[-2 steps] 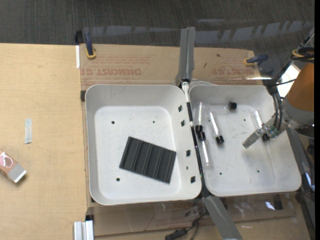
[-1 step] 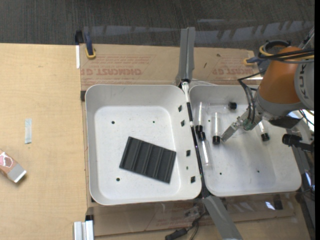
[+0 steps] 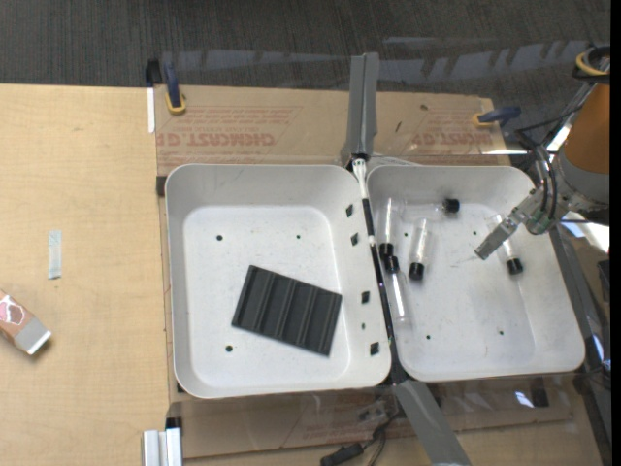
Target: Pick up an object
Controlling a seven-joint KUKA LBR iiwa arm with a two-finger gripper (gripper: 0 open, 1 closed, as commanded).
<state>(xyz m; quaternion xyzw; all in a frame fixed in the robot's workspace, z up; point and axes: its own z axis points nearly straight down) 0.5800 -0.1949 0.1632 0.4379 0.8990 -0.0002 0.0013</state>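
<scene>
**Arm over the right bin, lots of small stuff to grab**

Camera view: gripper (image 3: 493,241) hangs low in the right bin (image 3: 543,357); can't tell its state. Clear tubes with black caps (image 3: 417,252) lie near the divider: light, stiff, slippery, so grab mid-barrel. The ribbed black block (image 3: 287,310) sits in the left bin (image 3: 194,357), walls well clear.

White bins (image 3: 184,260); dark grey ribbed panel (image 3: 287,310); clear tubes (image 3: 419,250) capped black; tan bench (image 3: 78,183); brown cardboard (image 3: 252,129) printed red; orange-banded grey arm (image 3: 587,144).
</scene>
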